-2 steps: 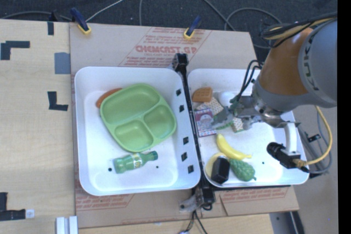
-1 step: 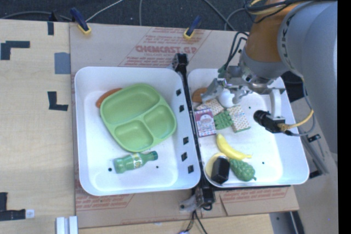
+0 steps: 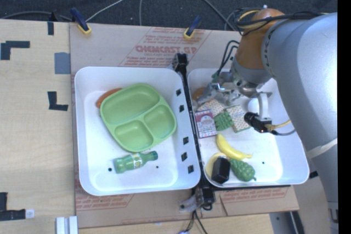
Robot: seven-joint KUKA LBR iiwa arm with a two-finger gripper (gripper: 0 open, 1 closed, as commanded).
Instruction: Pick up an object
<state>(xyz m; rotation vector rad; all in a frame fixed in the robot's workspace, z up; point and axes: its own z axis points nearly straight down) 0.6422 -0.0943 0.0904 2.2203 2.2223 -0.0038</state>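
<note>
Camera view from above: the grey arm (image 3: 307, 79) with its orange band reaches in from the right, and the two-finger gripper (image 3: 222, 90) is down in the right white bin (image 3: 285, 164), over a clutter at that bin's upper left. Whether anything sits between them, I cannot tell. Just below lie a small red-and-white packet (image 3: 205, 123) and a green patterned piece (image 3: 230, 118), then a yellow banana (image 3: 230, 149), a green bumpy vegetable toy (image 3: 243, 170) and a black block (image 3: 221, 169). Over in the left white bin (image 3: 88, 134), a green sectioned plastic plate (image 3: 138, 116) rests on an orange item (image 3: 105, 97), with a small green bottle (image 3: 134, 161) lying below it.
</note>
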